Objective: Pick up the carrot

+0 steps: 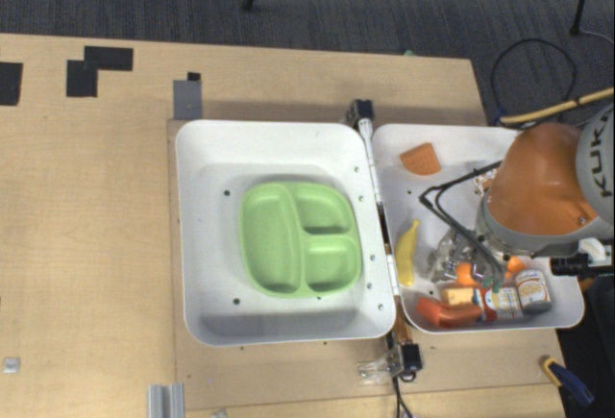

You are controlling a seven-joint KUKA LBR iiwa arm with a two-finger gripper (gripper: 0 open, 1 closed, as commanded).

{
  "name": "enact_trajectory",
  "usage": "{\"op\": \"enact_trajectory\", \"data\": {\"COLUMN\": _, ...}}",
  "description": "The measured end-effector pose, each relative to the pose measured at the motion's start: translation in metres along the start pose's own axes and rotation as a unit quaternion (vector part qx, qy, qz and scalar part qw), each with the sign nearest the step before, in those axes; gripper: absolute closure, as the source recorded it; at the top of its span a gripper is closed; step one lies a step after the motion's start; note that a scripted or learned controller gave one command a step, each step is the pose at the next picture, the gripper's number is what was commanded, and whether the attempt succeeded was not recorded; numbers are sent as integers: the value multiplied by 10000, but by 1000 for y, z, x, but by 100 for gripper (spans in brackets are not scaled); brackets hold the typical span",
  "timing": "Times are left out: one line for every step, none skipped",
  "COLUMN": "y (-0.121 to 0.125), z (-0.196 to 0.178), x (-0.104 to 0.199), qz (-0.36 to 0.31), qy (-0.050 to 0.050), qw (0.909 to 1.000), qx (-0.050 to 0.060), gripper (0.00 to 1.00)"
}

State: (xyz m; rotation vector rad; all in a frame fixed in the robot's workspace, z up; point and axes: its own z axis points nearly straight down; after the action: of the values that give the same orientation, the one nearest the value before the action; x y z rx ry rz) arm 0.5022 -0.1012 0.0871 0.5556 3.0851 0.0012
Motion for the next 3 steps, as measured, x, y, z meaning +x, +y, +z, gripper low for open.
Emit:
{"op": "enact_trajectory", "data": {"y": 57, "z": -122, "x": 0, "qz": 241, "qy": -7, "qw": 9997, "qx": -6, "gripper": 100}}
{"op": "enact_trajectory", "data": {"y": 57, "z": -121, "x": 1, "qz": 246, "qy": 4, "qw": 9997, "qx": -1, "gripper": 0}}
{"op": "enact_trajectory", "data": {"y": 4, "z": -2, "x": 16, "qz": -646, "qy": -3, "qw": 9979, "qx": 1, "gripper": 0}}
